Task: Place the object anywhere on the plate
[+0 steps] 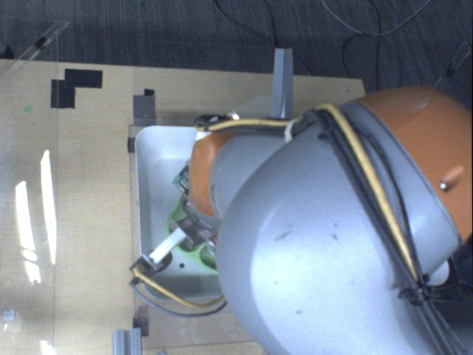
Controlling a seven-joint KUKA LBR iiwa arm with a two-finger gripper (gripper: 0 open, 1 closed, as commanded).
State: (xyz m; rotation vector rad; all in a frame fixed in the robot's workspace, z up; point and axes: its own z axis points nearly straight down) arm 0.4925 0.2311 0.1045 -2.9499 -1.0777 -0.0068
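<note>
The arm, grey with its orange band, is reaching in from the right and covering most of the near right of the scene. It is hanging over a white bin, of which the left wall and part of the floor are showing. The pincer is sitting low in that bin, tucked under the arm's bulk, and I cannot tell whether it is wide, narrow or holding anything.

A green plate is peeking out in slivers along the arm's left edge, lying on the bin floor. I cannot tell where the object is lying.

The table is showing as pale wood. Bright streaks of glare are lying across its left part. A black L-shaped mark is sitting at the far left. One grey post is standing at the bin's far edge, another at its far left corner, and a third at the near edge of the table.

Beyond the table's far side, dark grey carpet is running across the room, and thin cables are looping over it.
</note>
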